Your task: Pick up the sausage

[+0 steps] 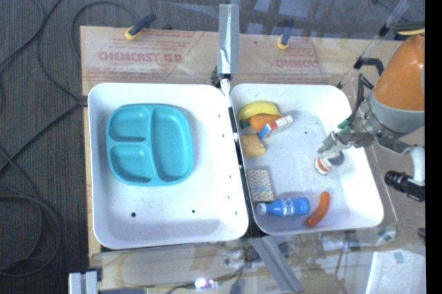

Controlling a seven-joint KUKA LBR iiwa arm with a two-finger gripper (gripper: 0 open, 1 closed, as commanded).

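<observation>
The sausage (pixel 318 209) is a short orange-red link lying at a slant near the front right corner of the right bin (pixel 304 98). My gripper (pixel 330 148) hangs over the right side of that bin, well behind the sausage. A small round red-and-white object (pixel 324 165) sits just under the fingertips. Nothing shows between the fingers.
A blue bottle (pixel 284 206) lies just left of the sausage. A tan waffle-like square (pixel 260 183), a yellow banana (pixel 258 109), an orange item and a white tube (pixel 276 125) crowd the bin's left side. The left bin (pixel 103 217) bears a turquoise divided plate (pixel 149 143).
</observation>
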